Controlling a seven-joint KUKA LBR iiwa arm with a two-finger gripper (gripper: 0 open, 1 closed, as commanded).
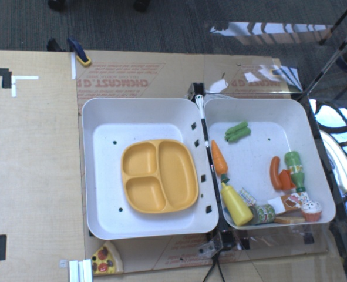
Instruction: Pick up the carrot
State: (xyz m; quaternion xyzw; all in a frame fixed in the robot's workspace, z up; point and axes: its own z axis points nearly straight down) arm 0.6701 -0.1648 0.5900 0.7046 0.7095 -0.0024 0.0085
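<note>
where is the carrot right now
In the camera view the carrot lies in the right bin, against its left wall, just above the yellow mustard bottle and below-left of the green beans.

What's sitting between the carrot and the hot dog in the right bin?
Nothing: in the camera view, bare white bin floor runs from the carrot to the hot dog.
</note>
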